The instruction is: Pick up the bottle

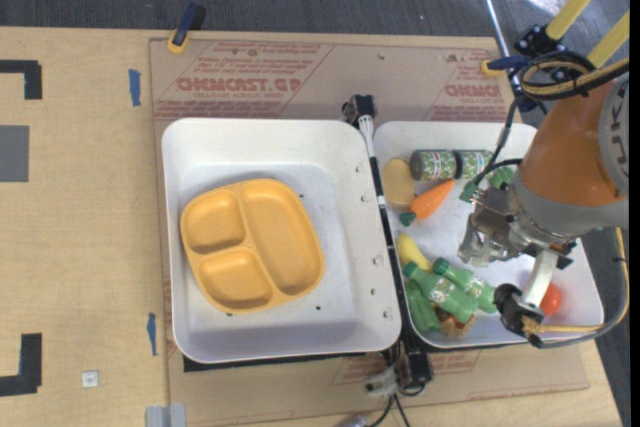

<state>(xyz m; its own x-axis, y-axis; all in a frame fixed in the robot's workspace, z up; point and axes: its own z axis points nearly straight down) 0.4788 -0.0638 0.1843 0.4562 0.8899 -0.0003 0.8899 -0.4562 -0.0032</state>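
Bottle (pixel 450 288), green, lies on its side near the front edge of the right bin (pixel 590 310), among a carrot (pixel 432 200), a can (pixel 447 163) and a banana (pixel 412 250). The gripper (pixel 487 243) hangs just above it; whether its jaws are spread I cannot tell. This looks like the approach: next it must drop squarely over the bottle's body.

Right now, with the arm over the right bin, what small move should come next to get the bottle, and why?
Probably a short shift toward the view's lower left, then down. The gripper hovers above bare bin floor, while the green plastic bottle lies on its side just below-left of it, beside a yellow banana-shaped toy. Nothing shows between the fingers, so centring over the bottle seems needed first.
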